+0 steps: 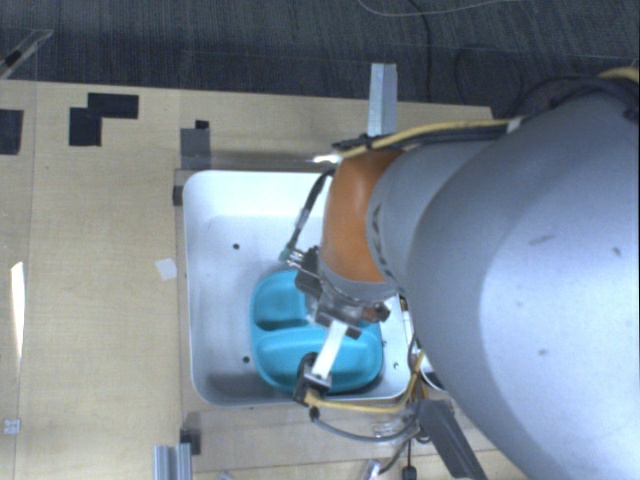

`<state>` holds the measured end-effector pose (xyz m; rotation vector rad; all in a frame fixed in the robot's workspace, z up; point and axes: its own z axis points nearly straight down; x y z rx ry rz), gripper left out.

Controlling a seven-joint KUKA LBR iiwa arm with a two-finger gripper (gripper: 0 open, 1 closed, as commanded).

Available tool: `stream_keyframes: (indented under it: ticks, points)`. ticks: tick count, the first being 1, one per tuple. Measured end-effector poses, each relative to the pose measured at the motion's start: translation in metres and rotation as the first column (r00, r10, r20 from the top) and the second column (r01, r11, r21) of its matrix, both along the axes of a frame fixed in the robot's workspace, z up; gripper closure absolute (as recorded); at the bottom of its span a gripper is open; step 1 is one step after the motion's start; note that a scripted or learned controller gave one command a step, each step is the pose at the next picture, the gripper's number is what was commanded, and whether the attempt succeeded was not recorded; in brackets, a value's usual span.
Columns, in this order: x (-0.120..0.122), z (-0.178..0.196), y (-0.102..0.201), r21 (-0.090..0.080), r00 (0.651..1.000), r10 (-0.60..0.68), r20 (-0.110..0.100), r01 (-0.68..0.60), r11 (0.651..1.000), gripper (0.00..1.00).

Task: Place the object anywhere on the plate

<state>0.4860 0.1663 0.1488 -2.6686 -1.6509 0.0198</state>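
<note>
The claw (pixel 318 368) hangs low over the blue divided plate (pixel 275 313) in the white bin (pixel 215 248); its grip and the object's whereabouts cannot be told, so a release could miss the plate.

The tabletop (pixel 90 298) is light wood. Black square marks (pixel 103 116) sit near its far left side. Behind it lies dark grey carpet (pixel 200 18), and a thin cable (pixel 470 3) curls across that floor. Grey metal posts (pixel 382 98) stand up at the back. Bright light shines on the left edge.
</note>
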Motion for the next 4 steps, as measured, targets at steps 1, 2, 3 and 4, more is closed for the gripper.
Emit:
stream_keyframes:
  ticks: [1, 2, 3, 4]
  points:
    - [0.055, -0.035, -0.006, 0.015, 0.999, 0.028, 0.044, -0.028, 0.999, 1.00]
    - [0.131, -0.043, -0.026, 0.031, 0.990, -0.136, 0.045, 0.135, 0.990, 1.00]
    - [0.120, 0.033, -0.116, 0.002, 0.959, -0.283, 0.009, 0.283, 0.959, 1.00]
    - [0.073, 0.016, -0.050, 0.001, 0.991, -0.137, 0.005, 0.137, 0.991, 1.00]
